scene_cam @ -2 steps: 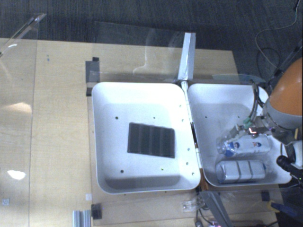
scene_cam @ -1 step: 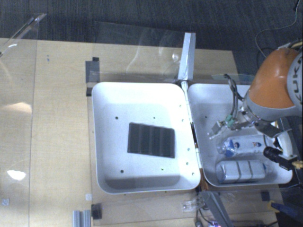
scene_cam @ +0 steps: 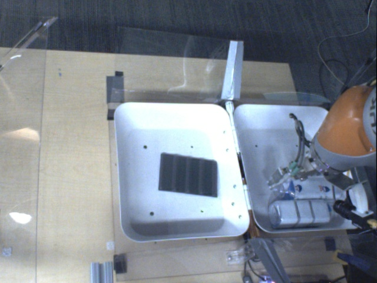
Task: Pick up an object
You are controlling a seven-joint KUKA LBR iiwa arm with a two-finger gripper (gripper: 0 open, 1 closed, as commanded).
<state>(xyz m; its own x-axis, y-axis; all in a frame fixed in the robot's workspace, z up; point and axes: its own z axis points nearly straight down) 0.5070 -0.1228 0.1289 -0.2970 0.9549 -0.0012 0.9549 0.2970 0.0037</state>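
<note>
We see our gripper [scene_cam: 293, 174] low over the right bin [scene_cam: 259, 128], cannot tell how its jaws stand, and judge the grey ribbed block [scene_cam: 300, 212], lying lengthwise left to right along the near wall, just below it.

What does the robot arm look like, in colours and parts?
The arm has a rounded orange band with grey casing beside and below it. A thin dark cable curves along its left side. Its lower end, over the right bin, is a cluster of small metal parts with green and blue bits.
</note>
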